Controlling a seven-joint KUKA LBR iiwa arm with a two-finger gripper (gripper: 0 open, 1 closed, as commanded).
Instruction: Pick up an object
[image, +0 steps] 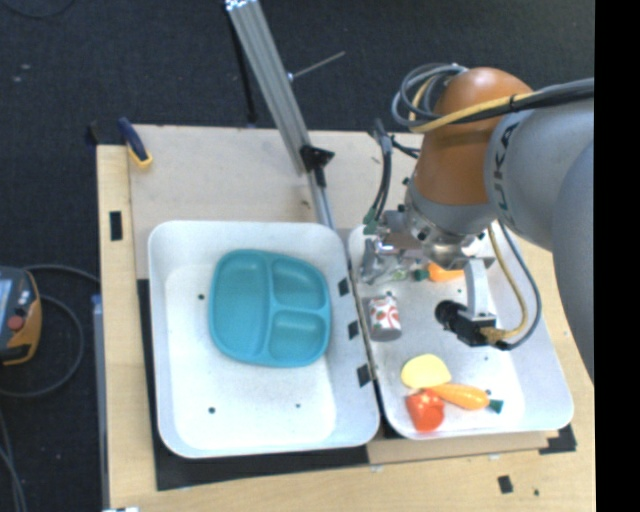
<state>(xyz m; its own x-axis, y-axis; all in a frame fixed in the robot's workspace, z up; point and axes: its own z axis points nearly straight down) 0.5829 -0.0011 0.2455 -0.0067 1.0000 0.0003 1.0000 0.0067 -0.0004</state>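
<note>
So the bench has 2 shallow white bins side by side. The left white bin (180, 420) carries 1 thing: a teal plastic plate with 3 compartments (270, 307), sitting about in the middle, a bit toward the far edge.

The right white bin (540, 400) has all the small stuff. The grey arm with the orange band (470, 130) comes in from the right and leans over the far left corner of that bin. The gripper (375, 260) points down close to the bin's left wall. Honestly can't tell whether the claw is wide or narrow, the wrist hardware crowds the view too much.

The object closest to it is a small silver metal can with a red label (384, 316). It lies on the bin floor just beside the left wall, right at the near side of the gripper. Touching it or not, can't tell.

A small orange object (446, 272) peeks out from under the wrist, shape unclear.

Toward the bin's near edge there's a little cluster of 3:
- a yellow rounded piece (425, 371)
- a red round toy vegetable (425, 411) just beside it, nearer the edge
- an orange toy carrot with a green tip (462, 397) lying flat, up against the red one
</note>
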